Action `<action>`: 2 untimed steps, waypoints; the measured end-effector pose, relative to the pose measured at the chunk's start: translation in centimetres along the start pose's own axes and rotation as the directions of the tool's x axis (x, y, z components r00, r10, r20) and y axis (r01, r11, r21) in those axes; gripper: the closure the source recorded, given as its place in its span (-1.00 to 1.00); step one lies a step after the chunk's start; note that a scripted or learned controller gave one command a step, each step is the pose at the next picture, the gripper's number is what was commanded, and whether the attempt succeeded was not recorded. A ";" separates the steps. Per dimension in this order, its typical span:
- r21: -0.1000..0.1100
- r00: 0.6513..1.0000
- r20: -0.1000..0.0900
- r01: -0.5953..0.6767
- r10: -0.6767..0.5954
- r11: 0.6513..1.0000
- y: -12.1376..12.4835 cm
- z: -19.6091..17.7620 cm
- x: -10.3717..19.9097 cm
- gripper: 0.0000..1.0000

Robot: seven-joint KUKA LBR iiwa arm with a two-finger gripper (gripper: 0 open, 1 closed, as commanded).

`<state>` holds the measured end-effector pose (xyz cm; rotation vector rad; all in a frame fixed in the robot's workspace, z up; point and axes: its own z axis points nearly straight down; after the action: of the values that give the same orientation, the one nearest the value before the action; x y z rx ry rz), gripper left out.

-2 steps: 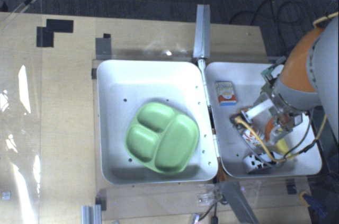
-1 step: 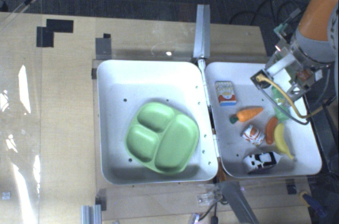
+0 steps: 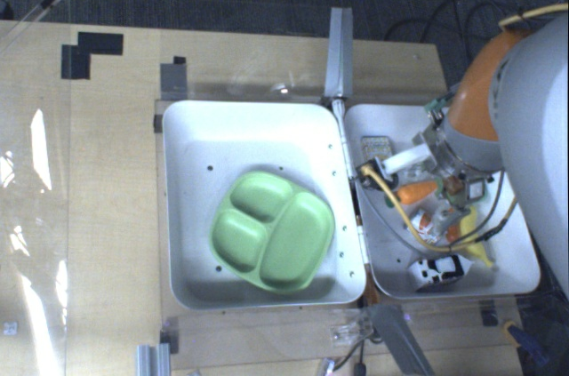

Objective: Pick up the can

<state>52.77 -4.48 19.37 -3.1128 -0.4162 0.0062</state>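
In the right bin [image 3: 520, 276], a small can [image 3: 429, 226] with a pale and reddish label lies among other items, partly covered by the arm and a yellow cable. My gripper [image 3: 447, 192] hangs low over the middle of this bin, directly above or just beyond the can. An orange carrot-like piece [image 3: 416, 192] lies right beside the gripper's left side. Whether anything sits between the fingers is hidden by the wrist.
The left bin [image 3: 191, 143] holds a green divided plate [image 3: 272, 229]. In the right bin, a yellow banana-like item [image 3: 476, 252] and a black-and-white object [image 3: 439, 269] lie near the front wall, with a small grey packet [image 3: 375, 146] at the back left.
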 end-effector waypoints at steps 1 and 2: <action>-0.003 0.998 -0.005 -0.062 0.062 0.998 0.4 -16.2 6.4 -1.00; 0.001 0.998 0.002 -0.058 0.058 0.998 -2.9 1.2 1.6 -1.00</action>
<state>53.52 -1.22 18.13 -3.1230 -0.3254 0.0095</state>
